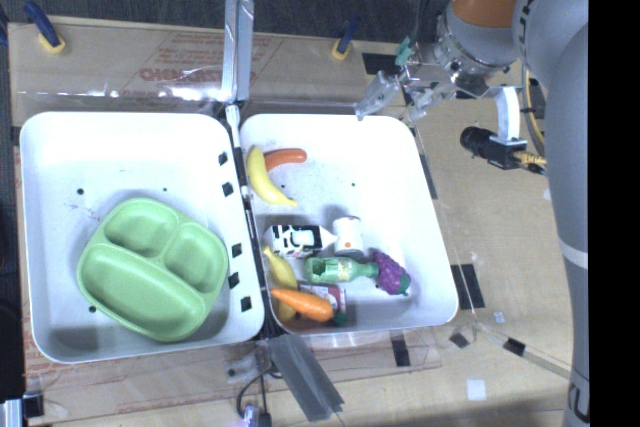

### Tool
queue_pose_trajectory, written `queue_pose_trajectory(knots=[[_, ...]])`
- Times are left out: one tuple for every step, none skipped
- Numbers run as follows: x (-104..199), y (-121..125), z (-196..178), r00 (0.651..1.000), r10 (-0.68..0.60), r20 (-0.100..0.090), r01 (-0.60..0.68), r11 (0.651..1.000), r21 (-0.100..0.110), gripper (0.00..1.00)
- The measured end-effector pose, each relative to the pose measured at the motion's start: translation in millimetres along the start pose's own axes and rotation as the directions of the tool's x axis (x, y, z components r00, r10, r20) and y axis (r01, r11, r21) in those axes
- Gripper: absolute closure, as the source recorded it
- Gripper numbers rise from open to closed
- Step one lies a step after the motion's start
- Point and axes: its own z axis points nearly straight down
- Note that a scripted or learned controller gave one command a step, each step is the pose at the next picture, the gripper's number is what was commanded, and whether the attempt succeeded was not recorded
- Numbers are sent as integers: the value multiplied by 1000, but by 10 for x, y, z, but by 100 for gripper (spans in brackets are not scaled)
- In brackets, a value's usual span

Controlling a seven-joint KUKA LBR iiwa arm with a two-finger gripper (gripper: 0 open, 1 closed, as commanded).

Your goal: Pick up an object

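Observation:
The right bin [405, 150] holds a banana [262, 177], a red sausage [285, 157], a black-and-white toy [297, 238], a small white cup [347, 234], a green bottle [338, 268], purple grapes [391, 273], a carrot [301, 304] and a second banana [280, 270]. My gripper [392, 95] hangs above the far right rim of that bin, well above the objects. Its two translucent fingers stand apart with nothing between them.
The left bin [45, 155] holds a green divided plate [152, 266]. A metal divider post [238, 45] rises between the bins at the back. Blue clamps [45, 27] sit at the bench's far edge. The arm's grey body fills the right side.

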Motion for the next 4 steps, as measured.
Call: queue_pose_trajectory(knots=[[341, -125, 1744, 994, -110, -1, 110, 994, 2, 0], [496, -1202, 1930, 991, -137, -1, 137, 991, 0, 0], [418, 158, 1837, 943, -334, 2, 334, 943, -5, 0], [197, 48, 1901, 970, -244, 0, 244, 970, -2, 0]])
